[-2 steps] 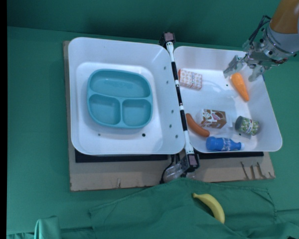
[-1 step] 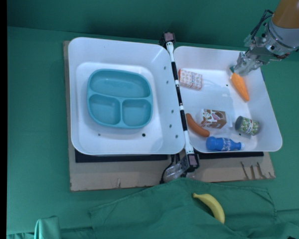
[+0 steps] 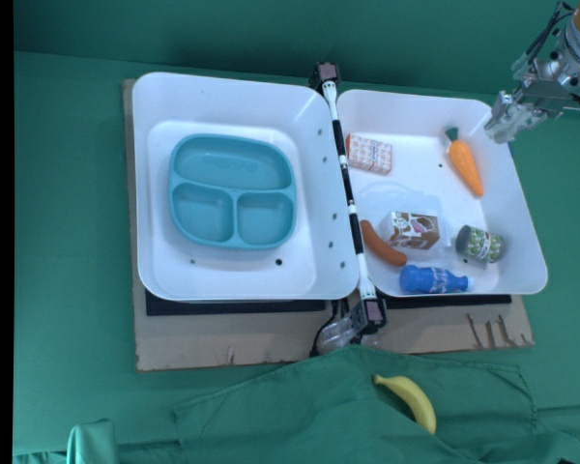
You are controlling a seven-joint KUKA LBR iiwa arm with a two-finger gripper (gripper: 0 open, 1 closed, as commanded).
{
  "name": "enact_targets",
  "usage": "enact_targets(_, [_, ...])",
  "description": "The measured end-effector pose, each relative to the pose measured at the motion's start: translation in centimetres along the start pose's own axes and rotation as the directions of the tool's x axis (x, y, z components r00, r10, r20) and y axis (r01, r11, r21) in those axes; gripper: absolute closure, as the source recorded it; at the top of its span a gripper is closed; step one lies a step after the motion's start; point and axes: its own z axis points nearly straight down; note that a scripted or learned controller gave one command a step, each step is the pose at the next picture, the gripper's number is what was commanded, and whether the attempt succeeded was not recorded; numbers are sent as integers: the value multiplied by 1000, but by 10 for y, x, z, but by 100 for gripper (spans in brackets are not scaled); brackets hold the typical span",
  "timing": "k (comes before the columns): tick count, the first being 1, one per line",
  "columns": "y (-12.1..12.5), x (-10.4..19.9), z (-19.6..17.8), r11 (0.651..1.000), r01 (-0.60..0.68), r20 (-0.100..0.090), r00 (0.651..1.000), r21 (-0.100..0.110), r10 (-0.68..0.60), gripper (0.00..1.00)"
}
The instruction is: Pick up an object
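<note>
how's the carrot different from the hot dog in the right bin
The carrot is bright orange with a green top and tapers to a point; the hot dog is reddish-orange, with rounded ends and even thickness. The carrot lies near the bin's far right corner, close under the claw; the hot dog lies near the divider, beside the small carton. Both are long toy foods lying flat on a slant.

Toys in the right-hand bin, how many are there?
6. A carrot by the far right corner, a red-and-white packet near the divider, a carton in the middle, a sausage beside it, a can at right, a blue bottle nearest.
</note>
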Motion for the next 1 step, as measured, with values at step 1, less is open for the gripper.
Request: enact_targets(1, [-8,32,98,1000,3,-5,1000,17,-3,100])
